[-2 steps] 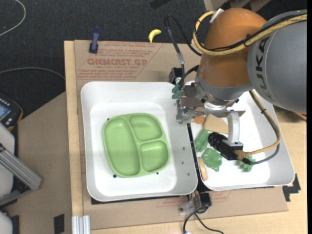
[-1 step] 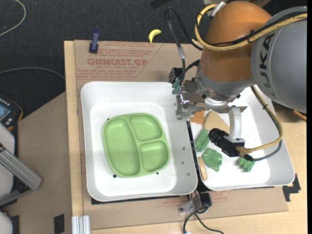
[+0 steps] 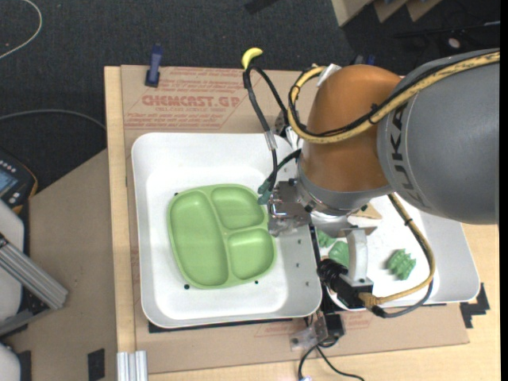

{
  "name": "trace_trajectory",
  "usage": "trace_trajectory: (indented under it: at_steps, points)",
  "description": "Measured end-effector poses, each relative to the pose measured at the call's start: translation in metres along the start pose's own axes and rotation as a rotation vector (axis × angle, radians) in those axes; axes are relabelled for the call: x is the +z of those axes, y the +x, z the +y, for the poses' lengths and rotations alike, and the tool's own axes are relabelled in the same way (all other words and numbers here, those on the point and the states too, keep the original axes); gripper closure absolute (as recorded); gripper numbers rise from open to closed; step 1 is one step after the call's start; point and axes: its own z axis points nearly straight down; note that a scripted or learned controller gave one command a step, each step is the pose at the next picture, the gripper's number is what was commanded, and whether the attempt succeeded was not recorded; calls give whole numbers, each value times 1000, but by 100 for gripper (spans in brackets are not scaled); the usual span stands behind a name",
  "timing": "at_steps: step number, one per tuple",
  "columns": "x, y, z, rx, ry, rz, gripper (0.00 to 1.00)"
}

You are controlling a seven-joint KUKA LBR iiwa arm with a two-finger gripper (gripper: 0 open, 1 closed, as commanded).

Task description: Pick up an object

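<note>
A light green divided plate (image 3: 220, 235) with three compartments lies in the left white bin (image 3: 155, 213). In the right white bin (image 3: 452, 280) I see a small green toothed block (image 3: 401, 263) and another green piece (image 3: 339, 253) partly hidden under the wrist. My arm's orange band (image 3: 353, 133) and grey wrist hang over the divide between the bins, above the right bin's left side. The wrist covers my gripper.
The bins rest on a brown cardboard sheet (image 3: 190, 98) printed with red lettering. A blue clip (image 3: 153, 66) sits at the sheet's far left corner. Black and yellow cables (image 3: 262, 94) loop from the arm over the back of the left bin.
</note>
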Motion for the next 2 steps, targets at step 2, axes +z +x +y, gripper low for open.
trace_trajectory:
  at_steps: [2]
  points:
    - [-227, -5, -1, 1, -13, 0, 100]
